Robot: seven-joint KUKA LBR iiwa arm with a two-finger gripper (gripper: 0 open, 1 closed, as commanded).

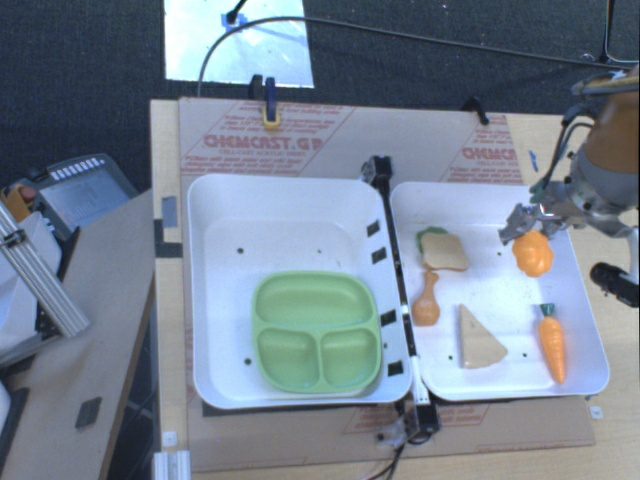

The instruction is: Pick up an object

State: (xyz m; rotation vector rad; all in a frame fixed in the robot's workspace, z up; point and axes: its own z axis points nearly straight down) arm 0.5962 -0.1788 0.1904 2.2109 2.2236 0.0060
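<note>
My gripper (530, 226) hangs over the far right part of the right bin (497, 387). Directly under it, touching or nearly touching, is a round orange fruit (533, 256). The view does not tell whether the fruit is gripped or resting on the bin floor. Also in this bin are a sandwich with a green leaf (443, 250), an orange drumstick (427, 303), a tan wedge (480, 340) and a carrot (552, 343). The carrot lies near the right wall, below the fruit.
A green divided plate (318, 331) lies in the left bin (290, 183). A black divider (392, 268) joins the two bins. A black part (615, 283) juts in beside the right bin's wall. A grey device (85, 193) sits on the side table at left.
</note>
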